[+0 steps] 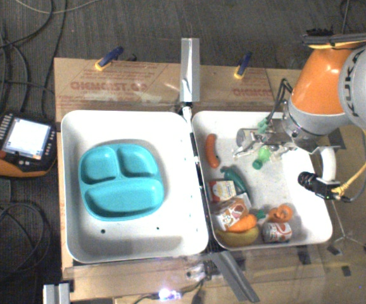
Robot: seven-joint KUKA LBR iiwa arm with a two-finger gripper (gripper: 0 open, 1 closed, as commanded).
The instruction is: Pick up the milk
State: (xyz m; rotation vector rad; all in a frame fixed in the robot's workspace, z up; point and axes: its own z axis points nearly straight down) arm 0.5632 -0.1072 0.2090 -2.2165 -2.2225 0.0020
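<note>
Though it lies half buried in the right white bin, the small red-and-white milk carton looks light and crushable, best pinched across its flat sides. A green bottle, an orange carrot and a yellow banana crowd it. The gripper hovers apart, fingers spread and empty.

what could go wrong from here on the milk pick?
1. The pincer hovers over the right bin near its far end, beside a small green item, apart from what looks like the milk carton; it may grab the wrong thing.
2. The carton lies packed against the carrot, banana and another carton, so a descent could hit neighbours or lift two.
</note>
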